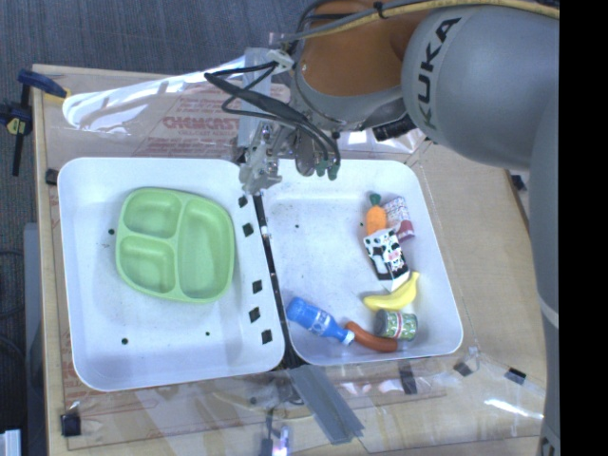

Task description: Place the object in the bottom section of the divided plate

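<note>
The green divided plate (pixel 176 245) is lying in the left bin (pixel 85 350). The toys are sitting in the right bin (pixel 313 245), along its right and lower sides: a carrot (pixel 377 218), a cow-patterned carton (pixel 386 253), a banana (pixel 396 295), a small can (pixel 399 326) and a blue bottle (pixel 316 320). The gripper (pixel 271 164) is hanging over the bins' shared top edge, carrying nothing; whether it is open or closed, I cannot tell.

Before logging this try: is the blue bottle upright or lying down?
Lying down. The blue bottle rests on its side on the floor of the right bin, its pale cap end pointing toward the red item.
</note>
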Tool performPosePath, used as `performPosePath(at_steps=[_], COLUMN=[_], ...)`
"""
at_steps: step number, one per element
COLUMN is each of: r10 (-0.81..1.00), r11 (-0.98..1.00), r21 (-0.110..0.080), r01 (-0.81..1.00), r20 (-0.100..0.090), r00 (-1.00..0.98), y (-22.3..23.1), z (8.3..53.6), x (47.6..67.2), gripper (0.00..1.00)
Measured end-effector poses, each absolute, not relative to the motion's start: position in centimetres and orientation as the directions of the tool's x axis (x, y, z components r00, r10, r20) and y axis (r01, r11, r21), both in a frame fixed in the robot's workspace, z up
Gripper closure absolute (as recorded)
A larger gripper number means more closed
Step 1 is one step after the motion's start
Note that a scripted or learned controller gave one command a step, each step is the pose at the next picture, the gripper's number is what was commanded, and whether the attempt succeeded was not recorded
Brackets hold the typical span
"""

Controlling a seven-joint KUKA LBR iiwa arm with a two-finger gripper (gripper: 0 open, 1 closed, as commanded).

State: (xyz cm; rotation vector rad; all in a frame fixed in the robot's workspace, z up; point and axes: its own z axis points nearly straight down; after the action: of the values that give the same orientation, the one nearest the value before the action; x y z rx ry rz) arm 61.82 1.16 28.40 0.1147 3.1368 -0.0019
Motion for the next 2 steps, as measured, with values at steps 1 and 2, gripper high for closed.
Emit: performPosePath(at_steps=[1, 2], r10=[0.090, -0.109], r11=[0.996, 0.994], r21=[-0.001, 0.000], r01=[0.090, -0.109], r20=[0.002, 0.000], r00=[-0.996, -0.994], y=[4.8, 4.0], z=[19.1, 19.4], x=[56.6, 50.1], gripper=[1.00, 1.00])
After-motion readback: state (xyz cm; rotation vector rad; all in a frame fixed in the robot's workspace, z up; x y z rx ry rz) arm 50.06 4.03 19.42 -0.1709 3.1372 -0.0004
